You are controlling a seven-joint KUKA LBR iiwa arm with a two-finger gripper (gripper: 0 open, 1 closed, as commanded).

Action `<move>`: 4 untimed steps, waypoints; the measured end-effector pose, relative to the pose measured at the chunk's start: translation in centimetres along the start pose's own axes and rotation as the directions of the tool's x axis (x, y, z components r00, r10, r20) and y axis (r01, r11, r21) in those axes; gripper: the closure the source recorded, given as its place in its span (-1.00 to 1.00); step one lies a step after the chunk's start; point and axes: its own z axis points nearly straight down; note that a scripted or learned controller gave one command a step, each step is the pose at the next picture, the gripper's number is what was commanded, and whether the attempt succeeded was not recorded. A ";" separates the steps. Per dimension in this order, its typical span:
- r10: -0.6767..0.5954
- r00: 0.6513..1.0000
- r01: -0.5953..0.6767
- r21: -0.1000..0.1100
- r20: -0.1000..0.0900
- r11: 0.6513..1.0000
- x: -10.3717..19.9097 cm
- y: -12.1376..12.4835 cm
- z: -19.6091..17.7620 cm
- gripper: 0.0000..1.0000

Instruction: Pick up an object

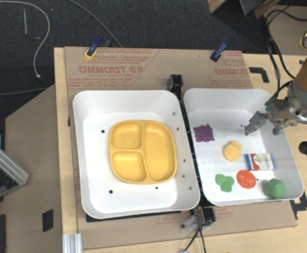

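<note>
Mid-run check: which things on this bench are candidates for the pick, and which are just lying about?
Pick candidates, all loose in the right bin:
- purple grapes
- yellow corn piece
- small carton
- green leafy piece
- red tomato
- green ball
The gripper hangs over this bin's far right side.

Lying about:
- yellow divided plate in the left bin
- blue clamps
- cables

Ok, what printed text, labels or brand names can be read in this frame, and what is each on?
"CHEMCAST GP", red print on the brown board behind the left bin; last letters uncertain.
Same red print repeated on the board behind the right bin, too blurred to read.
Small red, white and blue packet: print too small to read.
</note>
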 end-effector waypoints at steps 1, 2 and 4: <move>-0.004 1.000 0.004 -0.015 0.003 1.000 0.1 0.3 -0.8 -1.00; -0.004 1.000 0.004 -0.011 0.002 1.000 0.0 0.3 5.3 -1.00; -0.004 1.000 0.005 -0.028 0.003 1.000 -0.1 0.9 7.5 1.00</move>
